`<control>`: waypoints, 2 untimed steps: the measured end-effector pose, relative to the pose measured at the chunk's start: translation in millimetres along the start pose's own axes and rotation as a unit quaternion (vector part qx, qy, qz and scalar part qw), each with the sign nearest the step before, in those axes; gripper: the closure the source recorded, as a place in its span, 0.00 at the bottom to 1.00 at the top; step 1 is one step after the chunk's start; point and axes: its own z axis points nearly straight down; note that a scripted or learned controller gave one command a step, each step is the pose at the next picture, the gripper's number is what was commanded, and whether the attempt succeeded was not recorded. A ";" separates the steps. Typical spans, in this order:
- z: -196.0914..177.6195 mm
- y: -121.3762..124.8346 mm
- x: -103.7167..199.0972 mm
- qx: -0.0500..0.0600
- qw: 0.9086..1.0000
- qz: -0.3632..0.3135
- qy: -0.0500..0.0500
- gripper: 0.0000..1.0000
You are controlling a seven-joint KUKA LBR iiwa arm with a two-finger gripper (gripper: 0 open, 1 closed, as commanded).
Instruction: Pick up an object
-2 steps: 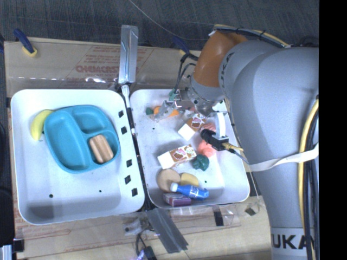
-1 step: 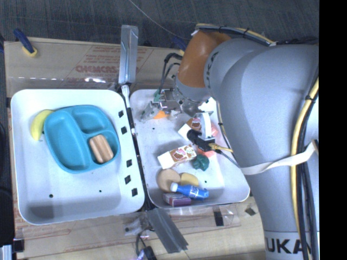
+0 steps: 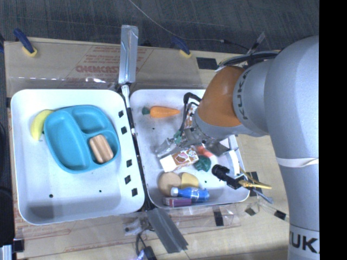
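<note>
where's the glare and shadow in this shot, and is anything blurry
Camera view: mild glare on the left bin's white rim and on the clear sheet behind the bins; soft shadow darkens the left bin's near left corner, with more beneath the arm in the right bin; the hand and the small items around it look soft and hard to resolve; the blue tray is fairly crisp.

Cardboard-topped bench (image 3: 97, 64) bears two white bins side by side: left bin (image 3: 32, 199); right bin (image 3: 142, 145).
</note>
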 end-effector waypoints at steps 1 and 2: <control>0.1 97.1 -26.5 0.001 0.993 0.114 0.001 0.00; -10.6 97.7 -25.5 0.002 0.994 0.111 0.001 1.00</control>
